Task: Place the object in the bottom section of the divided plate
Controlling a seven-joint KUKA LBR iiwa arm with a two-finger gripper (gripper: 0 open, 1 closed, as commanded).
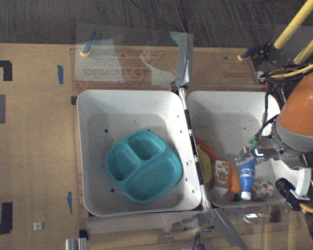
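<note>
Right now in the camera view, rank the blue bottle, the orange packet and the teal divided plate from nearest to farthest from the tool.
1. Blue bottle, right bin, just below the tool.
2. Orange packet, right bin, left of the bottle.
3. Teal divided plate, left bin, across the divider.

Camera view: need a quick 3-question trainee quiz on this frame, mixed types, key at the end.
1. True or false: the teal divided plate lies in the right bin.
2. Which bin holds the blue bottle? A) left B) right
3. Fill in: the arm's orange band hangs over the ____ bin.

Key:
1. False; it lies in the left bin.
2. B
3. right
</note>
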